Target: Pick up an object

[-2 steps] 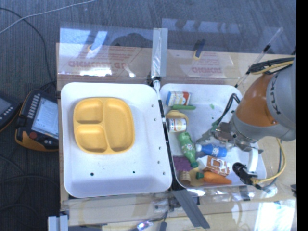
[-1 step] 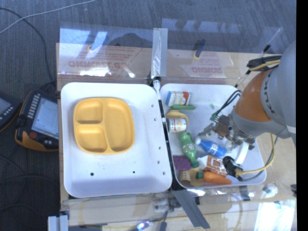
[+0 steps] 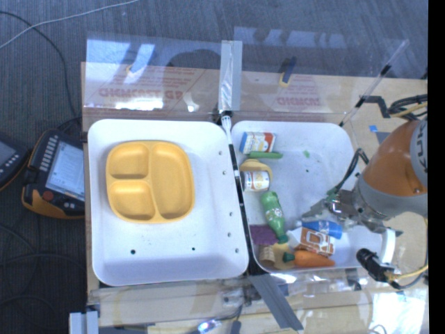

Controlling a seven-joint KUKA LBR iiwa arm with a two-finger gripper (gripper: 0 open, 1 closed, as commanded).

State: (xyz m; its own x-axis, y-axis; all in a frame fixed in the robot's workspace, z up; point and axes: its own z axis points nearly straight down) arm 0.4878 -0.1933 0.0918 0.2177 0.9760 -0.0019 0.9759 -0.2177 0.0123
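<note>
My gripper (image 3: 332,204) hangs low over the right side of the right bin (image 3: 306,145), below the arm's orange band (image 3: 395,167). Just under it lies a small blue and white packet (image 3: 324,226), touching or nearly touching it. Beside that packet are an orange and white box (image 3: 316,240) and a carrot (image 3: 313,259). To the left lie a green bottle (image 3: 273,211), a small can (image 3: 256,180), a purple item (image 3: 261,234), a thin green bean (image 3: 268,155) and a blue and red box (image 3: 257,142). I see nothing lifted.
A yellow divided plate (image 3: 149,181) rests in the left bin (image 3: 167,263). A low wall (image 3: 236,186) splits the two bins. A handheld pendant (image 3: 55,176) lies on the floor at far left. Cables (image 3: 389,106) run by the arm at right.
</note>
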